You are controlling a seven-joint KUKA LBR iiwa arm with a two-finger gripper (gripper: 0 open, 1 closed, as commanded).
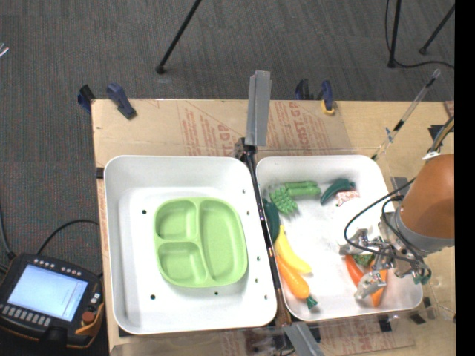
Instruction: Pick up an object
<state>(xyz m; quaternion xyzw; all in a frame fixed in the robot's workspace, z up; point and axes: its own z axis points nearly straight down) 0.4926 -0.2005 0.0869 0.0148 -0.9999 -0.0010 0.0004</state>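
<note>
My gripper [373, 267] hangs low over the near right corner of the right bin [371, 165]. Directly beneath it lies an orange carrot-like toy [353, 268] with a bit of green showing, partly hidden by the gripper. Further left in the same bin lie a yellow banana [290, 251] and an orange carrot [294, 279], side by side along the left wall. At the back of the bin sit a light green bumpy vegetable [292, 193] and a dark green pepper [337, 190]. A dark green piece [272, 218] leans at the left wall.
The left bin [122, 199] holds a light green divided plate [200, 242]. A grey post [258, 113] stands behind the gap between the bins. Clamps line the bench's far edge, and a teach pendant [48, 295] lies at the lower left.
</note>
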